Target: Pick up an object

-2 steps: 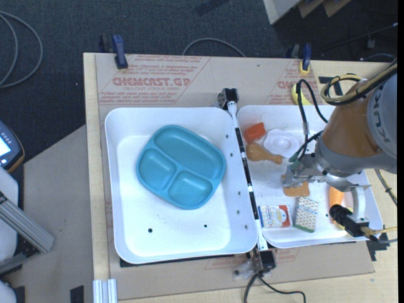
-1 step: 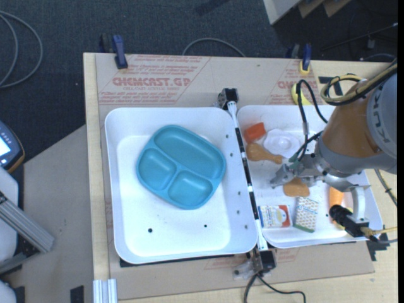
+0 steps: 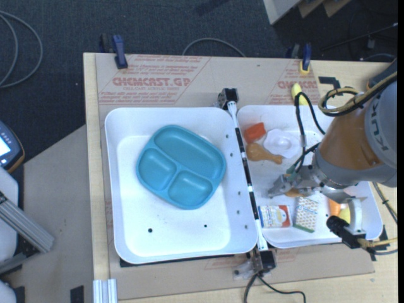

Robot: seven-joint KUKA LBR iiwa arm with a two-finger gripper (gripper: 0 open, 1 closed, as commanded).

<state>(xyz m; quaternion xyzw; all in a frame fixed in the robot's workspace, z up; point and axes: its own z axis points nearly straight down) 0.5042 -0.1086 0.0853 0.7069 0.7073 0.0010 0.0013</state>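
Nearest the camera, along the near wall of the right bin, two small flat packets are seen side by side: a printed packet toward the divider between the bins and a red-dotted packet just beside it. Both are judged light and thin; lying flat, they would be hard to pinch from above, and an edge would have to be caught.

The claw is held low over the middle of the same bin, just beyond the packets. Whether it is wide or narrow cannot be told, and nothing is seen held in it.

Toward the far wall, a brown drumstick-shaped toy lies near the divider, with a red-orange block beyond it and a clear plastic piece beside it. The toy is judged stiff, light and possibly smooth; its narrow shank offers the surest hold, taken crosswise. The clear piece is judged flimsy and slippery.

In the left bin, a blue divided plate rests toward the far side. Both bins stand on the counter.
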